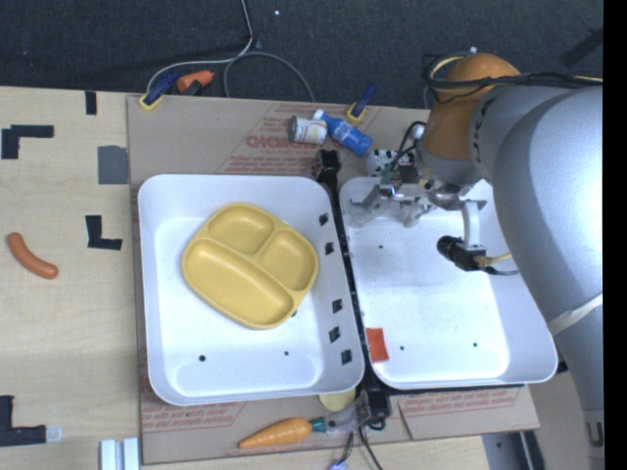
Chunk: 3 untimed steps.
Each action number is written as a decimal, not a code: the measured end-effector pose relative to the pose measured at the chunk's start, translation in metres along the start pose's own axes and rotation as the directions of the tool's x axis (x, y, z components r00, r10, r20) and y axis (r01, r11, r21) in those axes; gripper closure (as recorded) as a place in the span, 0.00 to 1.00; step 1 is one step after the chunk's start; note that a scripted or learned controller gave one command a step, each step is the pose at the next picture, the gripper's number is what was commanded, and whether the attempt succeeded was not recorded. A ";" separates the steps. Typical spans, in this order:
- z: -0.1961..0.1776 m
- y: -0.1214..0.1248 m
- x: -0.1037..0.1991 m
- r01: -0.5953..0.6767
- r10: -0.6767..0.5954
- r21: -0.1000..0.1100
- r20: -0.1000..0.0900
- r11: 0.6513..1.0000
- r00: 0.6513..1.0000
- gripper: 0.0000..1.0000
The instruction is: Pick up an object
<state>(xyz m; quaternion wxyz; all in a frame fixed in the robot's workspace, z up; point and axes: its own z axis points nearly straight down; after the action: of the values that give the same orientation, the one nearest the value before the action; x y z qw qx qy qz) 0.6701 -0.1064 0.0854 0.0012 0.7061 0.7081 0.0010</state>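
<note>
Two bins sit side by side, the yellow plate [252,262] in the left bin [157,292] and the gripper [397,196], open or closed I cannot tell, over the right bin [441,331]; seemingly still approaching, it must next cross left and descend.

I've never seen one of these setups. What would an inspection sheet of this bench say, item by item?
Surface: wooden bench with a cardboard sheet under two white bins.
Job's things: yellow divided plate in the left bin; small orange piece at the near-left of the right bin.
Clutter: toy carrot in front of the bins; toy sausage far left; blue and white bottle behind the bins.
Hand: hand over the right bin's far edge; finger state unclear.
Cables: black cable running back; orange-handled clamp.
Surroundings: dark carpet.
</note>
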 end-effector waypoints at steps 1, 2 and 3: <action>-0.011 -0.001 0.000 0.001 -0.001 0.000 0.002 1.000 1.000 1.00; -0.010 -0.001 0.000 0.001 -0.001 0.001 0.003 1.000 1.000 0.00; -0.001 -0.026 0.010 -0.002 0.002 -0.001 0.004 1.000 1.000 0.00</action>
<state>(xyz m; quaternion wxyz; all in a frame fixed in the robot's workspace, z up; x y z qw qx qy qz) 0.6441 -0.0963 0.0859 0.0031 0.7070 0.7072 0.0001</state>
